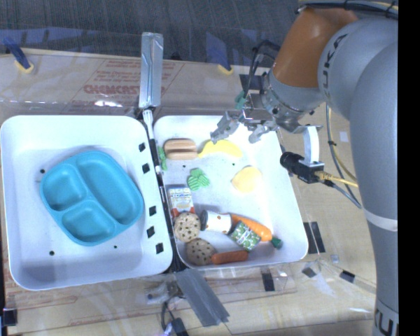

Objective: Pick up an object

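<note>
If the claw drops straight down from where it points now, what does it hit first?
Probably the yellow toy piece just under the claw at the back of the right bin, beside the hot dog bun; depth is hard to judge.

A divided tray (91, 197) lay in the left bin (14, 208); toy foods filled the right bin (287, 208), under my gripper (242, 129).

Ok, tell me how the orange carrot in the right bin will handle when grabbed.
The carrot looks like rigid toy plastic, so probably light and stiff. Its tapered, rounded body may roll or slip. It lies against a green packet, which could shift too.
</note>
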Motion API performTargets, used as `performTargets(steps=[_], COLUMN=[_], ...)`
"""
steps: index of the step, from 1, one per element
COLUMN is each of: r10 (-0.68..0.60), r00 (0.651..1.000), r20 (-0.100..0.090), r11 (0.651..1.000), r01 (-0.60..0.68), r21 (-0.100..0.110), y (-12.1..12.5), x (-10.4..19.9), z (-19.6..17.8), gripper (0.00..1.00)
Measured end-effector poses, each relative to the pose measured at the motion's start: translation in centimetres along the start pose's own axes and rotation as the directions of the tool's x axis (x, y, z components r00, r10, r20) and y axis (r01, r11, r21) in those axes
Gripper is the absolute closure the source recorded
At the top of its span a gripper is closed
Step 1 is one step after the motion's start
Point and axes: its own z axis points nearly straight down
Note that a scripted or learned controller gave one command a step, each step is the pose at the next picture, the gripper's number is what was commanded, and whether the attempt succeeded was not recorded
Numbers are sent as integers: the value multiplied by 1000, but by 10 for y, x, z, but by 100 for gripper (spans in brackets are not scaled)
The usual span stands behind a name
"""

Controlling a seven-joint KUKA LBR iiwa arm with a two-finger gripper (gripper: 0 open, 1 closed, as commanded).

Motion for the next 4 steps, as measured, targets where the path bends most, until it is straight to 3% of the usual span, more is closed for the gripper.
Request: performTargets(steps=[1, 2, 3, 4], r10=[-96, -219, -222, -294], r00=[995, 976, 975, 956], r20=[1, -1, 2, 1], r11=[995, 976, 975, 956], r01=[96, 219, 222, 294], r21=[2, 1, -3, -4], y=[-53, -13, -11, 27], x=[-59, -71, -71, -26], z=[60, 138, 125, 144], gripper=[0, 0, 100, 100])
